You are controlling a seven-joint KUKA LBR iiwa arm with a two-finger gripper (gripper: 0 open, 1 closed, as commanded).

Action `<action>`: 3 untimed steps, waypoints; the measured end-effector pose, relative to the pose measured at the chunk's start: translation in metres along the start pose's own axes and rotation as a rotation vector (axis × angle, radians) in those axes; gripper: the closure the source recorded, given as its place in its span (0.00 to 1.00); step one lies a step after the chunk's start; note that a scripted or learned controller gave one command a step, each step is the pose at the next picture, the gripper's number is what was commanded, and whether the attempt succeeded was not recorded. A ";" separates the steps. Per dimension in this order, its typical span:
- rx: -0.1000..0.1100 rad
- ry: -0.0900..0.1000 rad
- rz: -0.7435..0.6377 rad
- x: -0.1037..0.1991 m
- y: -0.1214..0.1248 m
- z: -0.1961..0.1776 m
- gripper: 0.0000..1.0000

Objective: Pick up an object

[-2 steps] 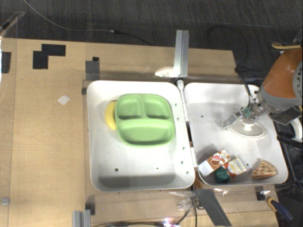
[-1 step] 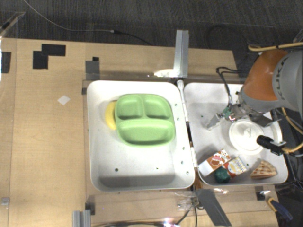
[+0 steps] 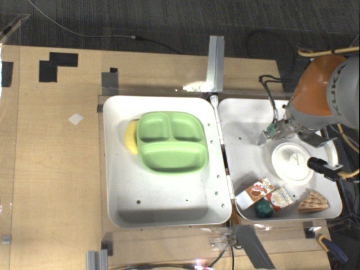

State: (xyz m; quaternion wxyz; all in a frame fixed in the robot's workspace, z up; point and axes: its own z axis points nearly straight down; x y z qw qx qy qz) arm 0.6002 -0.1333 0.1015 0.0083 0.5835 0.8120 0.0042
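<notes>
Gripper (image 3: 281, 129) low in right bin (image 3: 242, 151), upper right of frame, just above white bowl (image 3: 291, 162); jaw state: cannot tell.

No text or label is legible anywhere.

Robotics lab: wood bench (image 3: 56, 167) w/ 2 white bins (image 3: 163, 218), metal brackets (image 3: 216, 63), cables (image 3: 84, 34).
</notes>
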 end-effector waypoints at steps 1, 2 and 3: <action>0.000 0.000 0.000 0.000 0.000 0.000 0.00; 0.009 0.004 0.126 -0.018 -0.033 0.014 0.00; 0.006 0.005 -0.040 0.050 -0.011 0.012 0.00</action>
